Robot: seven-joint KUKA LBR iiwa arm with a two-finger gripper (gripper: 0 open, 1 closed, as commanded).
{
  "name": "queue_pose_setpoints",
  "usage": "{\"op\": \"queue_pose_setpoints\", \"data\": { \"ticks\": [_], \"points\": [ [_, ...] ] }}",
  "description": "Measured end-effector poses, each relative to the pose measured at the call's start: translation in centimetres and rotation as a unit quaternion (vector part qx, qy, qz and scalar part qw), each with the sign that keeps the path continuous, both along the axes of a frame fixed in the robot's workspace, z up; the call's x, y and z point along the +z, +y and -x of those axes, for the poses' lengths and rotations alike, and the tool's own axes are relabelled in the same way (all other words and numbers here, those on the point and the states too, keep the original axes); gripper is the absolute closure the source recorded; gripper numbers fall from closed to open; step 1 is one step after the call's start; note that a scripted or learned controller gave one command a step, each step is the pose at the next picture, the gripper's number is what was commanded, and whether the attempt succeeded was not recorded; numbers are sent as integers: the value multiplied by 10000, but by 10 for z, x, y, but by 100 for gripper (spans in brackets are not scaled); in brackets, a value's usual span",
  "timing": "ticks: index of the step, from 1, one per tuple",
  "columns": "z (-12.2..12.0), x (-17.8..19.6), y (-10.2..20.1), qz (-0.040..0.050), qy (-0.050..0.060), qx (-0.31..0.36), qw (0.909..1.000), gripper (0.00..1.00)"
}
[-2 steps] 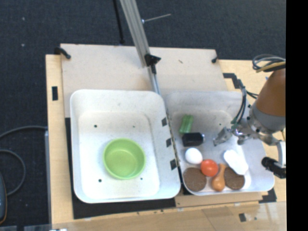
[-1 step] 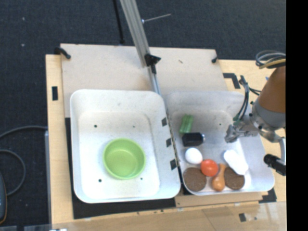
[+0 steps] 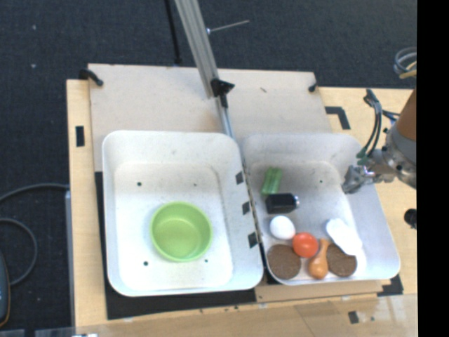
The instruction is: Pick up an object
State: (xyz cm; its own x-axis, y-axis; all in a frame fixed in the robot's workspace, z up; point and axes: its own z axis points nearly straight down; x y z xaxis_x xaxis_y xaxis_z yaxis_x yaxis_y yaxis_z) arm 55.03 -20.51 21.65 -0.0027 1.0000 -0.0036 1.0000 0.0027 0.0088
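The right bin [image 3: 309, 149] holds several small objects: a green block [image 3: 272, 180], a black block [image 3: 282, 203], a white egg-shaped ball [image 3: 282, 227], a red-orange ball [image 3: 304, 244], two brown discs [image 3: 284, 260] [image 3: 342, 263], an orange pear-shaped piece [image 3: 319, 264] and a white oblong piece [image 3: 344, 235]. My gripper [image 3: 353, 180] hangs over the bin's right rim, above and right of these objects, touching none. Nothing shows between its fingers.
The left bin [image 3: 126, 153] holds a light green bowl [image 3: 181, 231]. A slanted metal pole [image 3: 200, 44] rises from the bench behind the two bins. Cables [image 3: 375, 121] run along the arm at the right.
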Motion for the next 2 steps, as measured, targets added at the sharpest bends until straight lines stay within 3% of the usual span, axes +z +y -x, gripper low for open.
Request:
{"op": "queue_pose_setpoints", "data": {
  "ticks": [1, 2],
  "points": [
    [7, 57, 0, -2, 20, 3, 10000, 100],
    [6, 68, -1, -9, 26, 10, 10000, 100]
  ]
}}
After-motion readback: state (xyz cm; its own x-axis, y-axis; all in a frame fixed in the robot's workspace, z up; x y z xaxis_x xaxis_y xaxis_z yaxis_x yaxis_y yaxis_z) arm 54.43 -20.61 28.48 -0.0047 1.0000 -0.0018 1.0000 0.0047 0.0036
